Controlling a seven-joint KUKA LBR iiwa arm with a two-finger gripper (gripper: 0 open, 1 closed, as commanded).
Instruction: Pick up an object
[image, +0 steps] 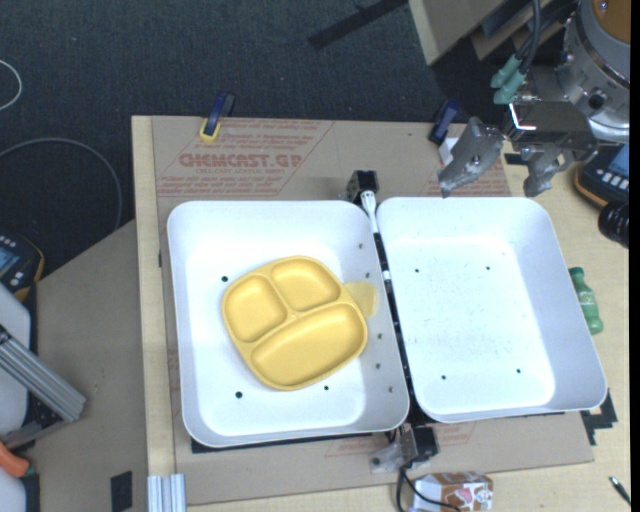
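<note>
The yellow three-compartment plastic plate (294, 322) is lying flat in the left white bin (190, 300), awaiting pickup. The right white bin (560, 330) is sitting alongside. The gripper (505, 172) is hovering above its far edge, fingers spread, grasping nothing.

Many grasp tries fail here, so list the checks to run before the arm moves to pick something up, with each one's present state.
1. Target in view: ok. A yellow divided plate lies in the left bin.
2. Target unobstructed from above: ok. Nothing lies on it.
3. Gripper free of any object: ok. Its fingers stand open with nothing between them.
4. Gripper over the target: not ok. It hangs past the far edge of the right bin.
5. Grasp point on the plate's rim: cannot tell. A small yellow tab sticks out on its right side.
</note>
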